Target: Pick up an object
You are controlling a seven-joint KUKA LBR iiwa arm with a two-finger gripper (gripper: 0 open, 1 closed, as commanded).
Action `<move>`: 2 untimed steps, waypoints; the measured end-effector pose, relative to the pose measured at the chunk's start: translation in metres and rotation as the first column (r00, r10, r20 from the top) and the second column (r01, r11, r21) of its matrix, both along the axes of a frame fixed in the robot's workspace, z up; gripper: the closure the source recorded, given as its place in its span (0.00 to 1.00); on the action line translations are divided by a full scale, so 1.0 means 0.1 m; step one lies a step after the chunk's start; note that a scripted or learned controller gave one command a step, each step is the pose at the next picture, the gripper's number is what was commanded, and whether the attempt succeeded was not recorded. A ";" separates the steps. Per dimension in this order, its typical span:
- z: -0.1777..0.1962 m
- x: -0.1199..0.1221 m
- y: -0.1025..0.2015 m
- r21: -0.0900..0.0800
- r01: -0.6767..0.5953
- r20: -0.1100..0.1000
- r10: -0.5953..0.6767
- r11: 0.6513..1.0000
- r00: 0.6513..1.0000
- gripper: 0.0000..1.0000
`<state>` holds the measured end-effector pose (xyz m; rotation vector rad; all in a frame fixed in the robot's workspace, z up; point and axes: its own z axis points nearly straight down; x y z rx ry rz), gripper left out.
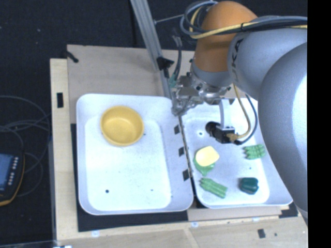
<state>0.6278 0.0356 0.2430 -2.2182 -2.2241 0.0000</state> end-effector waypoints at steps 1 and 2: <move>-0.08 0.14 0.42 0.000 0.001 0.000 -0.001 1.000 1.000 1.00; -0.07 0.14 0.40 -0.001 0.003 0.001 -0.003 1.000 1.000 0.00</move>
